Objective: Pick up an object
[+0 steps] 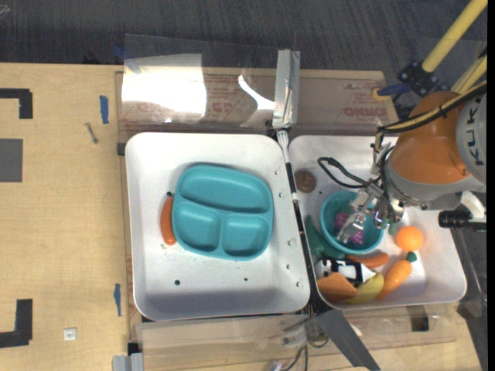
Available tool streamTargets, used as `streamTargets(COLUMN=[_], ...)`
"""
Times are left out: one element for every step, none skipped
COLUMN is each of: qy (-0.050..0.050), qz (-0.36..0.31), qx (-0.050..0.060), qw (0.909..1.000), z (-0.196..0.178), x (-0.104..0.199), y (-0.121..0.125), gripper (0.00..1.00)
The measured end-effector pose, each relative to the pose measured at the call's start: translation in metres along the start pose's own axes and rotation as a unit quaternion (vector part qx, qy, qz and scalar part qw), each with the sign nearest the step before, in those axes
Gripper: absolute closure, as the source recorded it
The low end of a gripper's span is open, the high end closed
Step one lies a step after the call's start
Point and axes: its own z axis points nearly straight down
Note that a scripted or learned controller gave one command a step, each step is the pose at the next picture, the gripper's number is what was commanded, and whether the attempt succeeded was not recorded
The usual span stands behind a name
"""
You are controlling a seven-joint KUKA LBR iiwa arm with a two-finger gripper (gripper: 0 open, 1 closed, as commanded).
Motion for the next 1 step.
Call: streamTargets(qy=[0.005], qz=[0.051], qx=[0.001], qw=[0.9987], z=[-0.1359], x=[0.0076], y=[0.037], gripper=[1.0])
